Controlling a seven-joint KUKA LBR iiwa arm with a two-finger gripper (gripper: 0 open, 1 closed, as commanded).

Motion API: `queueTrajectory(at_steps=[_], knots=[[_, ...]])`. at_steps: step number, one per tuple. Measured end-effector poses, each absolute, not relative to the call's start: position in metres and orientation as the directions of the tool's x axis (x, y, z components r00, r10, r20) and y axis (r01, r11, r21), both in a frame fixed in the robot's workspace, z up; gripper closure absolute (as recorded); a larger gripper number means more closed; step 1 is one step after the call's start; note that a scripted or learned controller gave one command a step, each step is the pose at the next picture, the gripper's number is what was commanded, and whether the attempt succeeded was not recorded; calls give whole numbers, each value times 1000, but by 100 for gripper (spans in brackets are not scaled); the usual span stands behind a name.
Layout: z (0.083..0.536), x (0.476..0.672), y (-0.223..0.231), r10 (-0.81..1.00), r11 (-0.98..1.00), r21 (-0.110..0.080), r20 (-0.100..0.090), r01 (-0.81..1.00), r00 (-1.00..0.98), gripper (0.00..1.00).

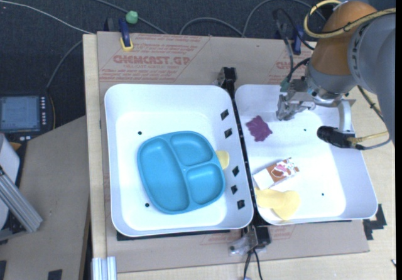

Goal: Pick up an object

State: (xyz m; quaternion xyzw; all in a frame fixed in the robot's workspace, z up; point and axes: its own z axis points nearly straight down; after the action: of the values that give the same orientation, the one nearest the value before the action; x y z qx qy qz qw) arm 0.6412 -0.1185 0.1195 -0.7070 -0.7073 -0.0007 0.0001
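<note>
pincer (286,111) low over right bin (352,194), you can't tell its grip | purple object (258,128) just beside it (apart) | blue tray (180,171) in left bin (125,147)

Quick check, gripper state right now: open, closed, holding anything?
Gripper: cannot be told from this view; it sits above the right bin, near the purple object, nothing visibly between its fingers.

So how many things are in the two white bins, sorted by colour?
Blue: 1, the divided tray in the left bin
Yellow: 2, a small piece beside the tray, a flat piece in the right bin
Purple: 1, a scrap
Red and white: 1, a small packet
Total: 5
</note>
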Motion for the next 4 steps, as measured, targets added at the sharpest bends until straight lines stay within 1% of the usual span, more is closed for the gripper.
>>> queueTrajectory(at_steps=[2,3,4], knots=[[214,643,-116,1000,1,7,-1,1000,-1,100],[227,638,-60,1000,6,1,3,1000,-6,100],[230,623,0,1000,7,-3,4,1000,-7,100]])
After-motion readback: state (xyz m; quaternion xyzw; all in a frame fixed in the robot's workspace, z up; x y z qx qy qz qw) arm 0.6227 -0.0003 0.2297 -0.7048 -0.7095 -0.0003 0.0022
